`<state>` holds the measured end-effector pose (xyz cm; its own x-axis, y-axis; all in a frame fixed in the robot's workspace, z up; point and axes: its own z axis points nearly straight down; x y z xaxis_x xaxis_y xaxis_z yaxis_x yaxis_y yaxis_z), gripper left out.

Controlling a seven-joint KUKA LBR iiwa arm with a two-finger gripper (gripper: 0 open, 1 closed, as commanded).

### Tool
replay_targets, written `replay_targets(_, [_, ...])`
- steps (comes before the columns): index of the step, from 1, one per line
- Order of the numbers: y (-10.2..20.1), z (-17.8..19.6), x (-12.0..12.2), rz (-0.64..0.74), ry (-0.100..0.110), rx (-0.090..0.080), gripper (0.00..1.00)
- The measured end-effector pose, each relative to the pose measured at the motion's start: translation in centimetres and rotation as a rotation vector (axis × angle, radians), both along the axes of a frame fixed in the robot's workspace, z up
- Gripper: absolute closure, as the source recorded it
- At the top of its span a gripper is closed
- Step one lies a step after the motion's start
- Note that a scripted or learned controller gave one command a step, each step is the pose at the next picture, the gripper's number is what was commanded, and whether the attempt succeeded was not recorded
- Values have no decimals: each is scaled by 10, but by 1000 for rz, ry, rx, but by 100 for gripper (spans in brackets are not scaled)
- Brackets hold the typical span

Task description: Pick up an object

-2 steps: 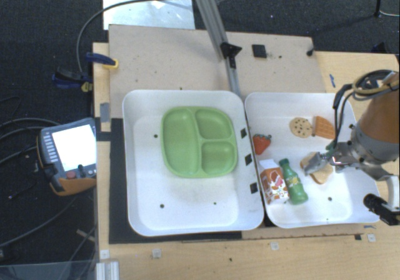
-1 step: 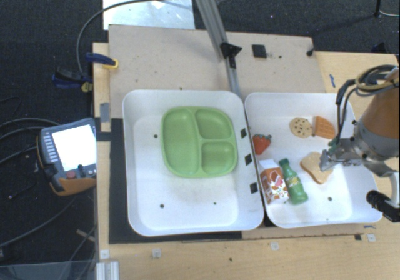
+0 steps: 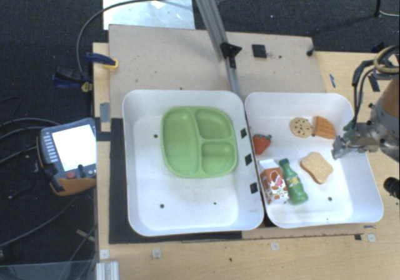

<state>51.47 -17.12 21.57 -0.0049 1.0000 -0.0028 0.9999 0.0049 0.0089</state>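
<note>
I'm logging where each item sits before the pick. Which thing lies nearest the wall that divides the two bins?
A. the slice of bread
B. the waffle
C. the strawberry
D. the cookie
C: the strawberry lies right beside the left wall of the right bin, while the cookie, waffle and slice of bread all lie farther to the right.

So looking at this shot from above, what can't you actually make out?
- Gripper, camera view: too small and blurred to tell how its fingers stand.
- Arm: cut off by the right edge.
- Carton and green bottle: labels too small to read.
- Pendant screen at the left: washed out by glare.
- Right bin floor under the gripper: hidden by it.
</note>
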Motion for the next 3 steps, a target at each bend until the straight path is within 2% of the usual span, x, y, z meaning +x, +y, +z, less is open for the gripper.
replay_targets(1, [-6,62,-3,-1,0,-1,100])
replay_targets(2, [-6,71,-2,0,5,2,100])
replay_targets(3, [43,66,7,5,7,4,100])
